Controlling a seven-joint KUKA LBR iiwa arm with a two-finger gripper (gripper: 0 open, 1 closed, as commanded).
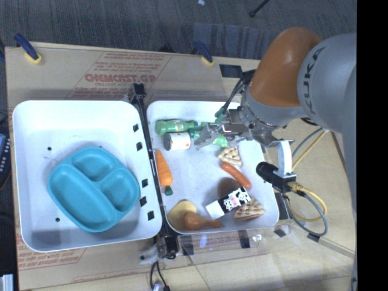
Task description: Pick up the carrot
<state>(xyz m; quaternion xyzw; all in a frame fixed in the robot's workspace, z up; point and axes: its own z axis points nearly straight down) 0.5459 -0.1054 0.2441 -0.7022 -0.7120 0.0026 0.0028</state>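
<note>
At the 9 o'clock side of the bench (54, 71), the left bin (36, 120) holds a blue divided plate (94, 190) with three compartments, lying toward the bin's 7 o'clock corner. Black clips run down the seam between the two bins.

Just past that seam, the right bin (200, 168) begins. The carrot (163, 170) lies along its 9 o'clock wall, orange body pointing to 12 o'clock, green stem end to 6 o'clock, close beside the wall and apart from the other items. At 12 o'clock from the carrot sits a small white can (179, 141) on its side, and just above that a green bottle (176, 126), also lying flat.

At the bin's 6 o'clock edge rests a tan pear-like piece (185, 216) with a brown neck stretching toward 3 o'clock. Beside it, toward 3 o'clock, is a black-and-white patterned box (230, 202), touching a waffle-patterned wedge (250, 211). Above these lies an orange sausage-like piece (235, 176), and above that a pale triangular slice (231, 156).

The gripper (209, 135) hovers near the bin's 12 o'clock side, between the green bottle and the triangular slice, well apart from the carrot. Something green shows at its tips, but whether the fingers are spread or closed cannot be told. The grey arm with its orange band (282, 65) reaches in from 3 o'clock, cables trailing below it.
</note>
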